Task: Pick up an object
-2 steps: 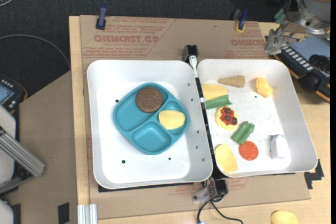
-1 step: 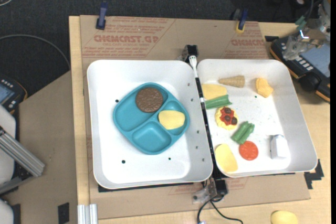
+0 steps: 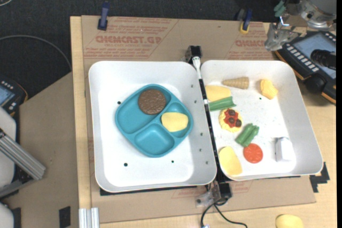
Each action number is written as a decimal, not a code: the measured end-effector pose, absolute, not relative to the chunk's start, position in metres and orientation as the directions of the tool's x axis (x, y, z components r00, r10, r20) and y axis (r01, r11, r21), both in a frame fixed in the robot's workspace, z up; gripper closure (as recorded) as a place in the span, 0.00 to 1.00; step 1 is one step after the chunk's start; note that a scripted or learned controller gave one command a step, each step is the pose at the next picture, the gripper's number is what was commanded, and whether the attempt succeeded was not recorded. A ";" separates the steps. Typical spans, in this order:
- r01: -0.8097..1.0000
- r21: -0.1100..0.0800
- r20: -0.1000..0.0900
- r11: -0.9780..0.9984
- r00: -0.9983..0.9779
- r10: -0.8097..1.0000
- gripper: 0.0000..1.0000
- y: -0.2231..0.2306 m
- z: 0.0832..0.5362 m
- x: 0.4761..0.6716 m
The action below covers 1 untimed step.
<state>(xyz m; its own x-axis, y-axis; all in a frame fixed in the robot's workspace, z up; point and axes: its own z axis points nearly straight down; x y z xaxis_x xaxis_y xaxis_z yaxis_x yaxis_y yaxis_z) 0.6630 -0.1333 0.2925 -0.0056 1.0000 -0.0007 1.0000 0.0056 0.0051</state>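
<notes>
I see the gripper (image 3: 278, 34) hanging beyond the right bin's (image 3: 307, 131) far edge, near its far right corner; I cannot tell its state; the nearest pick, I judge, is the yellow piece (image 3: 268, 88) just inside that corner, nearward of the tool; its long axis runs diagonally, far-left to near-right.

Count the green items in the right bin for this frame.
2. One green piece lies near the bin's left wall, just below a yellow wedge. The other green piece sits lower, mid-bin, just above the red disc. None looks hidden.
</notes>
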 end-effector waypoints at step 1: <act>1.000 0.002 -0.002 -0.004 0.004 1.000 1.00 -0.213 0.278 0.650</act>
